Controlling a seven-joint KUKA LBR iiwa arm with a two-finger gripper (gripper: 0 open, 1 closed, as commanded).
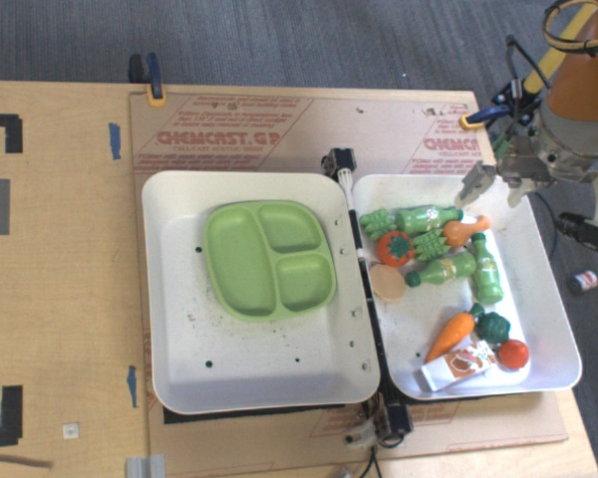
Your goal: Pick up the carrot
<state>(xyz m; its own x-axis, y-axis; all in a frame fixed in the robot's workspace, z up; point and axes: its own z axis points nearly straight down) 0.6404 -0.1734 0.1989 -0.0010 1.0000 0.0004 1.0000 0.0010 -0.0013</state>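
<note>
Carrot (450, 334) lies in right bin (548, 267), lower part, tip toward carton (458, 363), broccoli (492, 326) beside its top. Judged light, rigid, smooth; grip mid-body across taper. Gripper (498, 185) hovers at far rim, fingers apart, empty.

A robotics lab. A wooden table (50, 297) on grey carpet (279, 18) carries a cardboard sheet (239, 127) clamped at 11 o'clock, two white bins (169, 297) at centre, black tape markers (5, 132) at 9 o'clock, and a cabled robot arm (578, 78) at 2 o'clock.
</note>
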